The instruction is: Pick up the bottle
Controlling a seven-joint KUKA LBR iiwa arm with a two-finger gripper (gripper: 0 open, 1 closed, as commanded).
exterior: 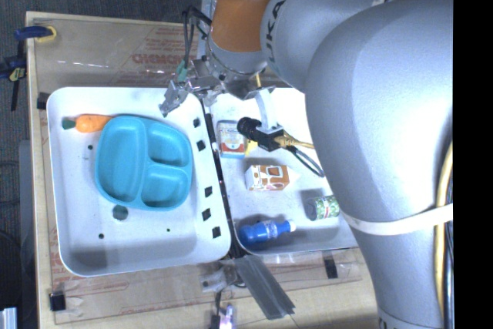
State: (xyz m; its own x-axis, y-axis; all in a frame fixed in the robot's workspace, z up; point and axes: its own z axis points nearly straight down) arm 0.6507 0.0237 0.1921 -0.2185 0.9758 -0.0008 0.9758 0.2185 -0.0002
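Observation:
The bottle (264,231) is blue with a pale cap and lies on its side at the near edge of the right bin (308,243). My gripper (174,98) hangs over the far right corner of the left bin (69,227), just beside the divider between the bins. It is well away from the bottle, which lies toward the near side and a little to the right. Nothing shows in the gripper.
A blue divided plate (142,162) fills the middle of the left bin, with an orange carrot (92,122) behind it and a small dark green piece (119,213) in front. The right bin also holds a small carton (267,177), a red-labelled packet (229,139) and a green can (326,207).

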